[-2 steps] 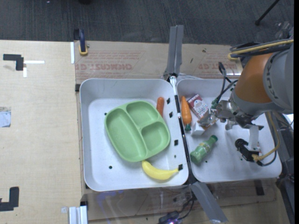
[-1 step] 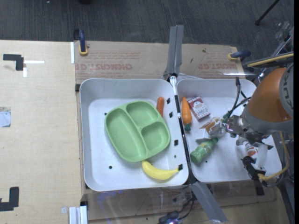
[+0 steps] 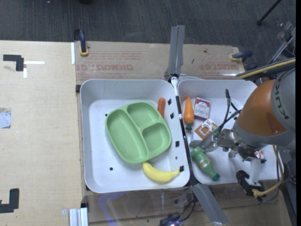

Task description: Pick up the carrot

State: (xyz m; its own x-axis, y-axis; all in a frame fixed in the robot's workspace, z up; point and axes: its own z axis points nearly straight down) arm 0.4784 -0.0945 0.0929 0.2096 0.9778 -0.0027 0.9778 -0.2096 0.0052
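Note:
The carrot (image 3: 188, 109), orange with a small green stub at its near end, lies in the right bin (image 3: 244, 86) against the left wall, pointing away from me. My gripper (image 3: 205, 145) hangs low in the same bin, below and to the right of the carrot and just above the cap end of a green bottle (image 3: 205, 162). It is a short gap from the carrot and does not touch it. The grey and orange wrist (image 3: 261, 112) covers the bin's right half.
A red box (image 3: 202, 108) and a small orange-and-white packet (image 3: 206, 128) lie right of the carrot. The left bin (image 3: 94, 140) holds a green divided plate (image 3: 137, 132), a banana (image 3: 160, 172) and a short orange-red piece (image 3: 161, 106) near the dividing wall.

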